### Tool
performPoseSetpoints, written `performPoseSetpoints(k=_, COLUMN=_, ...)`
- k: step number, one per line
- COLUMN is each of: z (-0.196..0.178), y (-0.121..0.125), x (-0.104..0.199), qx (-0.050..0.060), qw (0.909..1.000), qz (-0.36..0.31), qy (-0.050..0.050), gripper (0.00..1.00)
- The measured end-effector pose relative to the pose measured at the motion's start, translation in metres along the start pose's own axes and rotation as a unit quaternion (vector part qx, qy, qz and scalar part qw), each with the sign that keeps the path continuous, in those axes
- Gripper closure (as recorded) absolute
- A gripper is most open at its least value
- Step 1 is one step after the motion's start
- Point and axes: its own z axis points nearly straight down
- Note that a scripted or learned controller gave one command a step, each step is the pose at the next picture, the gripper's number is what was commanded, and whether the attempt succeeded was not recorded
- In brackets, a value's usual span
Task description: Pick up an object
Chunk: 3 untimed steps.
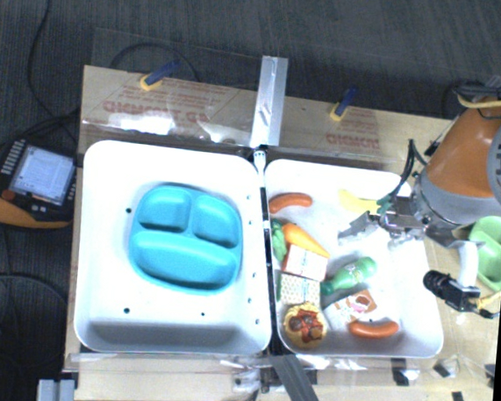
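The claw (373, 225) hangs over the upper part of the right bin (426, 340), its fingers spread apart and gripping nothing. Just above it lies a yellow piece (354, 199). Below it rest a green bottle (349, 275) and a red sausage (373, 328). To its left sit a carrot (303, 238) and another sausage (289, 202). Farther left, the left bin (99, 313) holds a blue divided tray (187, 236).

Arm (474, 164) from right — gripper (378, 227) low, fingers apart, nothing btwn.
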Motion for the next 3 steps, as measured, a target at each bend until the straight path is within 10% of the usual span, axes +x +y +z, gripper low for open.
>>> performPoseSetpoints(k=1, z=0.078, y=0.004, x=0.048, qx=-0.010, qw=0.9909, qz=-0.134, qy=-0.004, gripper=0.00)
performPoseSetpoints(k=2, z=0.067, y=0.007, x=0.048, qx=-0.012, qw=0.9908, qz=-0.135, qy=-0.005, gripper=1.00)
performPoseSetpoints(k=3, z=0.000, y=-0.010, x=0.111, qx=0.000, qw=0.9995, qz=-0.033, qy=-0.001, gripper=1.00)
